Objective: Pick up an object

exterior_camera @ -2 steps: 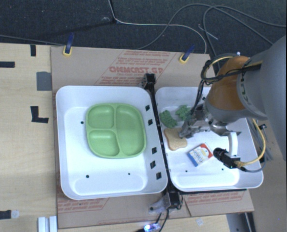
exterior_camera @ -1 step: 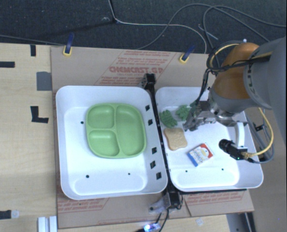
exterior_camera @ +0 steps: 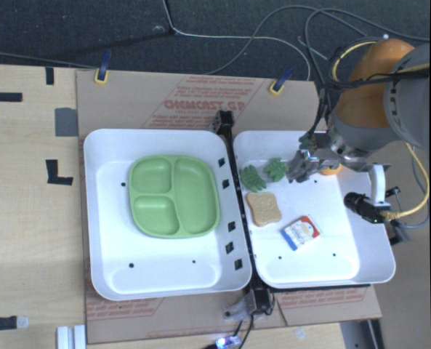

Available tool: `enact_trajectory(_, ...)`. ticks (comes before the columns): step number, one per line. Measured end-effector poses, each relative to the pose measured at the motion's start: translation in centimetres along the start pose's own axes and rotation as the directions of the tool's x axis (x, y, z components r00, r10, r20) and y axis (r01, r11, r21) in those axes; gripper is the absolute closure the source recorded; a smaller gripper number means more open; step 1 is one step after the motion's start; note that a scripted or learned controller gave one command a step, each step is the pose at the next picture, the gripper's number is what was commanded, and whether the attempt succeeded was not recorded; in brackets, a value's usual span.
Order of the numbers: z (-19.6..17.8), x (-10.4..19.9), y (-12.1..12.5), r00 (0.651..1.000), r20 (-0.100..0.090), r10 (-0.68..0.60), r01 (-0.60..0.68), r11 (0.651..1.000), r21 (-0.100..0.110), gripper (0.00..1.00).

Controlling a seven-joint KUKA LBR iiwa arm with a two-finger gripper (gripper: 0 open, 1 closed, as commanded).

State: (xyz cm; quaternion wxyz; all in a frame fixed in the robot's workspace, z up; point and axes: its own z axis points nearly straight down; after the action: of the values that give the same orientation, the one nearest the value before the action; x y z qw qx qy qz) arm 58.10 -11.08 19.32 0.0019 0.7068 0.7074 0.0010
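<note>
My gripper (exterior_camera: 300, 167) hangs low over the back of the right bin (exterior_camera: 360, 267), just right of a green broccoli piece (exterior_camera: 275, 169). A second green broccoli piece (exterior_camera: 253, 177) lies to the left of it near the bin's left wall. A tan slice of toast (exterior_camera: 264, 208) rests further forward, and a small white, blue and red packet (exterior_camera: 300, 233) lies right of it. An orange thing (exterior_camera: 330, 169) peeks out behind the wrist. Nothing shows between the fingers.
The left bin (exterior_camera: 106, 260) holds a green divided plate (exterior_camera: 174, 196). Black clips line the ridge between the two bins. The arm's grey body and orange band cover the right bin's back right corner. Cables trail behind the bench.
</note>
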Motion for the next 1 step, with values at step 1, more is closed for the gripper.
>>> enact_trajectory(1,-3.29,0.00,0.08,1.000,-0.001,0.000,0.000,1.000,0.002,1.00)
